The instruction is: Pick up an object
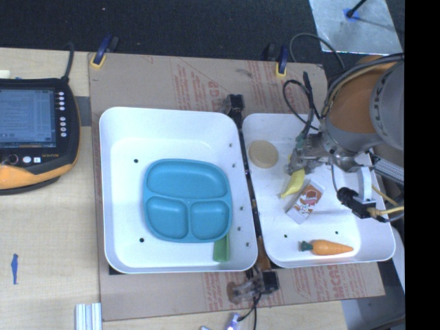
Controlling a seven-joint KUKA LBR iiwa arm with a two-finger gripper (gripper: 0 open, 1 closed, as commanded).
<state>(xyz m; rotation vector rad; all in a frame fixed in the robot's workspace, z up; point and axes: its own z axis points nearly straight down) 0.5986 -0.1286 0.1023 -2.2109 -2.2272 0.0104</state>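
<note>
The claw (302, 158) hangs low over the right bin (275, 253), near its upper middle, with the grey and orange arm (364, 108) coming in from the right side. Whether the claw is wide or narrow, I cannot tell, because cables and the wrist cover that part. The nearest thing to it is the banana (293, 183), which lies just below the claw tip and seems almost to touch it. The long axis of the banana runs slanted, from upper right down to lower left, so I judge that the claw should close across this line and not along it. Just beside the banana, toward the lower right, lies a small packet (306, 202) with a red picture on it. The round beige disc (263, 154) lies to the left of the claw, near the wall between the two bins. The carrot (327, 247) lies well apart, at the front edge of this bin, with its long axis nearly level. The left bin (117, 184) holds a blue tray (187, 199) and a green piece (221, 249).
</note>
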